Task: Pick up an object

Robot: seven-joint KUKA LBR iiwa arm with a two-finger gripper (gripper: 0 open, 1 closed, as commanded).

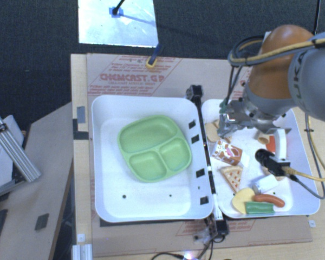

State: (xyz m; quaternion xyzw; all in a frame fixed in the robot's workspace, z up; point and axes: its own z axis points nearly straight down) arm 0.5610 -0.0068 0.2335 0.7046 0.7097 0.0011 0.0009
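While my grey arm reaches over the right bin, the left bin beside it carries a green divided tray. My pincer hangs at the right bin's upper left, above a printed snack packet; I cannot tell how it is set. Nearer the front lie a toy pizza slice and a hot dog.

The arm is a thick grey cylinder with a rounded, glossy orange band above the wrist. Dark cables, one yellowish, loop around the orange band and run along the grey casing. Below the band sits a grey metal end effector, blocky and angular. A thin black cable trails down beside the band.
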